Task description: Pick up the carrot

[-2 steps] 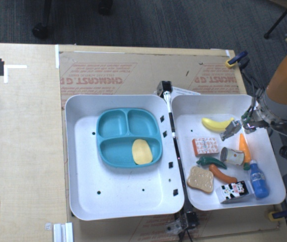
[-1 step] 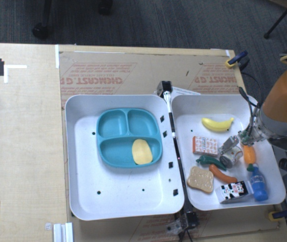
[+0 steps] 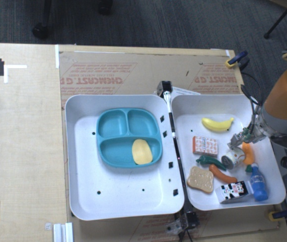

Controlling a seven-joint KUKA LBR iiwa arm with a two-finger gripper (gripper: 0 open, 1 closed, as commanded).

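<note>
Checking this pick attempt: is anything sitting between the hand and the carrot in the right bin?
Nothing visible. The hand hovers over the right white bin; the orange carrot with green top lies just below-left of it. A small grey-and-white cylinder sits close beside the carrot, crowding the approach.

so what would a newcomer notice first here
Probably the teal divided plate in the left bin, with a yellow item in its front compartment. Next, the right bin's clutter: banana, carrot, blue bottle, with the hand low over it.
</note>
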